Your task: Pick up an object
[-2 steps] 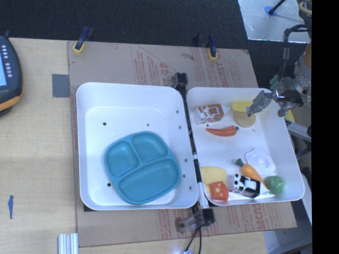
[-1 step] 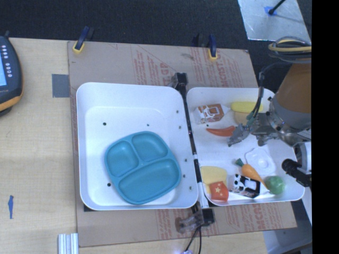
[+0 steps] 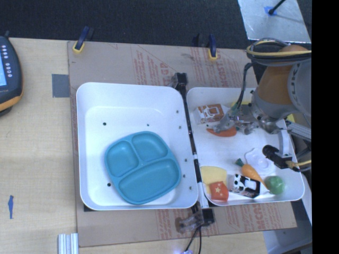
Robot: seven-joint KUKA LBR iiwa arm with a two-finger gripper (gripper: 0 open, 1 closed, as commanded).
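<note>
Reaching arm: my grey arm (image 3: 275,86), orange band above the wrist, comes in from the right over the far half of the right bin (image 3: 228,152).
Hand: my hand (image 3: 230,124) sits low in the far left part of that bin; I cannot tell whether it is wide, narrow or holding anything.
Red-orange piece: the red-orange piece (image 3: 222,133) lies flat on the bin floor right under my hand's tip; touching or just apart, I cannot tell.
Small carton: a brown and white small carton (image 3: 210,112) lies just left of my hand, by the bin's far left corner.
Near row: a yellow piece (image 3: 211,173), a red block (image 3: 219,191), a black-and-white toy (image 3: 244,185), a carrot (image 3: 250,171) and a green ball (image 3: 274,184) crowd the bin's near side, well apart from my hand.
Left bin: the left bin (image 3: 106,105) holds a blue divided plate (image 3: 143,165) with three compartments, toward its near side.
Surface: the wooden surface (image 3: 32,157) carries a brown board (image 3: 132,62) under both bins.
</note>
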